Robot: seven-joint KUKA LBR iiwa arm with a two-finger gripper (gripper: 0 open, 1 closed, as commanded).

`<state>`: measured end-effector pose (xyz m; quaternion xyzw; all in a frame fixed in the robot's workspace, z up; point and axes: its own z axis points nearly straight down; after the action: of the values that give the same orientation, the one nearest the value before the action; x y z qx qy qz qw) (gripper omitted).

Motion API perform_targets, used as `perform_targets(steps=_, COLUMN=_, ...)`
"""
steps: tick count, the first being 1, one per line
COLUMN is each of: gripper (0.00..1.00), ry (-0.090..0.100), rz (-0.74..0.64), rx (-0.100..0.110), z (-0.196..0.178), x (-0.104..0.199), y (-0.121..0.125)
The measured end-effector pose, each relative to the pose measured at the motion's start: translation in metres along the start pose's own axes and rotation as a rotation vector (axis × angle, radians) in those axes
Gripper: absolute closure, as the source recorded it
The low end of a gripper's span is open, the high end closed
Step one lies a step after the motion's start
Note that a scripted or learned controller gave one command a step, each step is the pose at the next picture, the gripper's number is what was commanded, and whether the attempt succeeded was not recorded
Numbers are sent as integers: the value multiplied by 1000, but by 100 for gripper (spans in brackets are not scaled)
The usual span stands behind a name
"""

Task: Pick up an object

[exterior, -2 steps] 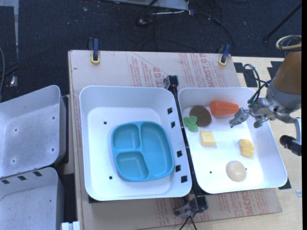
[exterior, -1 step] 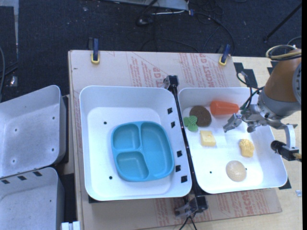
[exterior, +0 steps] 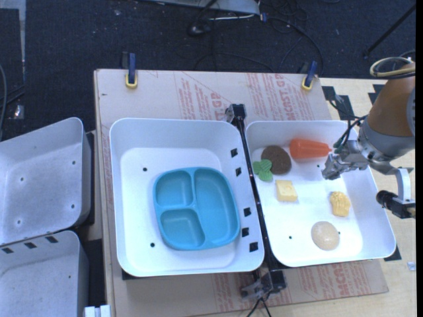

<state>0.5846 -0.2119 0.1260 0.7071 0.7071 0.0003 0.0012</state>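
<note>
The right bin (exterior: 370,236) holds several small items: an orange carrot (exterior: 309,148), a brown round piece (exterior: 276,158), a green leafy piece (exterior: 264,170), a pale yellow block (exterior: 286,190), a yellow corn-like piece (exterior: 340,203) and a beige oval (exterior: 325,235). My gripper (exterior: 332,168) hangs low over the right bin, just right of the carrot's tip and above the corn-like piece. I see nothing held in it.
The left bin (exterior: 132,177) holds a blue divided plate (exterior: 196,207). A black divider (exterior: 248,183) runs between the bins. A grey-white tray (exterior: 39,177) lies off the bench to the left. The arm (exterior: 393,114) comes in from the right.
</note>
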Motion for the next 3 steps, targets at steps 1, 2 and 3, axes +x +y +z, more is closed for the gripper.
perform_targets(steps=1, gripper=100, ry=-1, rz=-3, rx=-4, z=-58, x=8, y=7)
perform_targets(steps=2, gripper=100, ry=-2, rz=-2, rx=-4, z=-103, x=1, y=9)
perform_targets(steps=3, gripper=100, ry=-1, rz=-2, rx=-2, z=-124, x=1, y=10)
